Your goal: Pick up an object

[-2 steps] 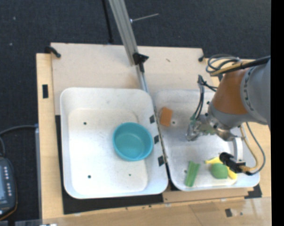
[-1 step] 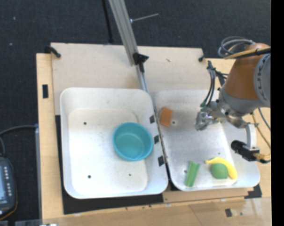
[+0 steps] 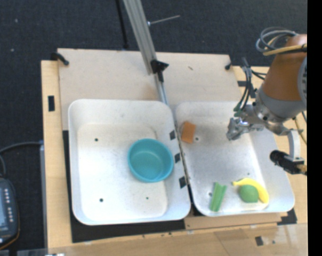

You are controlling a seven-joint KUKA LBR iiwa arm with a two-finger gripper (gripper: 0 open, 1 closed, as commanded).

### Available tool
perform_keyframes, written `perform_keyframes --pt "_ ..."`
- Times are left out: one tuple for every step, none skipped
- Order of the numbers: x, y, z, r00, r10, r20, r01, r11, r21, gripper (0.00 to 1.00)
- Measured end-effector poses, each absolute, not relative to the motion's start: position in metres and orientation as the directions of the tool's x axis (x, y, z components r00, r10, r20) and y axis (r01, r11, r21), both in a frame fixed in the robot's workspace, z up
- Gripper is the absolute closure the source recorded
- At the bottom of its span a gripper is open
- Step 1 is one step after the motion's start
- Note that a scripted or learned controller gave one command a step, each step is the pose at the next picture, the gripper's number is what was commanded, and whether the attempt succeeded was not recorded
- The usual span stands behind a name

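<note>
Candidate objects, right bin: an orange block [image 3: 188,132] lies near the left wall, upper part of the bin. A green stick-shaped piece [image 3: 218,197] lies near the front wall. A green round fruit [image 3: 249,193] rests against a yellow banana-like piece [image 3: 258,190] in the front right corner, touching it.
Candidate object, left bin: a teal bowl [image 3: 150,160] sits upright toward the right side of the bin floor, close to the dividing wall.
Gripper: the gripper [image 3: 235,130] hangs over the upper middle of the right bin, to the right of the orange block and apart from it. Nothing is seen between its fingers. Whether they are spread or pressed together cannot be told from this angle.
Arm: the grey arm with its orange band [image 3: 282,81] enters from the right, above the right bin's far corner.
Right bin [image 3: 203,111]: white, shallow, speckled floor.
Left bin [image 3: 86,121]: white, shallow, beside the right bin, walls touching.
Bench [image 3: 102,73]: pale board surface behind both bins; a metal post [image 3: 142,31] rises at a slant from behind the bins' join.
</note>
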State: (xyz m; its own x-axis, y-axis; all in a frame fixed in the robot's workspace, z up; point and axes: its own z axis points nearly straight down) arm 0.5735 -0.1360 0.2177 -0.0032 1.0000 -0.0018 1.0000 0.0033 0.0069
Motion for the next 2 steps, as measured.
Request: perform_keyframes --pt "0.577 -0.145 0.265 -0.004 1.0 -0.003 1.0 0.004 0.007 1.0" --pt "0.571 -0.102 0.269 -0.006 1.0 0.0 1.0 0.006 0.002 1.0"
